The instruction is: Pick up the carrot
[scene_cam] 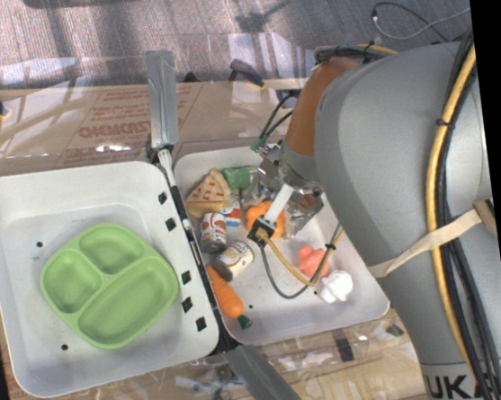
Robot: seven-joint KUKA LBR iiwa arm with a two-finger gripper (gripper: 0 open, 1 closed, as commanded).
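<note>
Left bin (17, 214): white plastic, smooth, faint sheen. Green divided plate (109, 284) at its centre: matt plastic, smooth. Right bin (284, 322): same white plastic. Carrot (226, 299) at about 7 o'clock in the right bin: orange, smooth, plastic-looking, slightly glossy. Small can (213, 230) near 10 o'clock: shiny metal-look wall with a printed label. Arm (390, 159): grey casing, smooth, satin, soft highlights; orange band (311, 105) glossier. Bench (87, 124) at 12 o'clock of the bins: brown cardboard, matt, printed, under clear reflective film.
</note>
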